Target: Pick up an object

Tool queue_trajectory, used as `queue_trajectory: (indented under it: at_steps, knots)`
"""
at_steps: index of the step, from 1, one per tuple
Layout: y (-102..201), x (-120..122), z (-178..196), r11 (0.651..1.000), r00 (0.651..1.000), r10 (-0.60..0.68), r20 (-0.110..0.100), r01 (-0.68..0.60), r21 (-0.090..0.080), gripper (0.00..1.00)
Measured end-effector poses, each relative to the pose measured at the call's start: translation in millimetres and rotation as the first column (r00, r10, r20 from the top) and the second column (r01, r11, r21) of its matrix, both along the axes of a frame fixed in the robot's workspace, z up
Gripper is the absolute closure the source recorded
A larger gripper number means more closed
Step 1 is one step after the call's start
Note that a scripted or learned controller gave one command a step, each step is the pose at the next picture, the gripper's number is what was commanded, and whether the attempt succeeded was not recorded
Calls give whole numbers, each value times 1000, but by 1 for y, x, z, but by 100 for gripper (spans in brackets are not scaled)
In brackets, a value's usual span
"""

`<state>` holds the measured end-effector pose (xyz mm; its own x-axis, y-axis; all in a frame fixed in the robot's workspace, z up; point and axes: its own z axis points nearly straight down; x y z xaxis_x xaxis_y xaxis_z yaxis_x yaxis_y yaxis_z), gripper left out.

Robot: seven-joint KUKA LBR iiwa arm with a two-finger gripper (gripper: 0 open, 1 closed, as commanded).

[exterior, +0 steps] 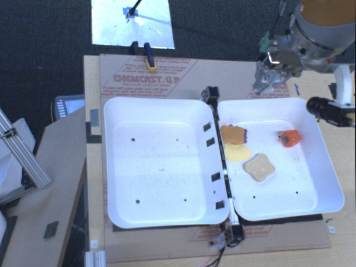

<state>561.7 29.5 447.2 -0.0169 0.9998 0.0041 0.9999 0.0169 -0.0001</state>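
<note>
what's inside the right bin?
The right bin holds an orange-brown piece by the divider, overlapping a flat yellow piece, plus a tan bread-like slice and a small red-orange item. Whatever lies under them is covered.

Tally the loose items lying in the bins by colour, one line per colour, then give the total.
Orange-brown: 1, the waffle-like piece
Yellow: 1, the flat disc
Tan: 1, the toast slice
Red-orange: 1, the small round item
Total: 4
</note>
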Motion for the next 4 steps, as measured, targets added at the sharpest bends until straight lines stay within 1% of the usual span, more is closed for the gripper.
queue_trajectory:
  at_steps: [1, 2, 3, 4]
  knots:
    - [41, 17, 25, 1000, 1000, -8, 6, 8, -2, 100]
    - [105, 56, -6, 1000, 1000, -7, 0, 7, -3, 100]
    - [176, 66, -19, 1000, 1000, -7, 2, 7, -2, 100]
    - [188, 77, 96, 1000, 1000, -10, 15, 10, 1, 100]
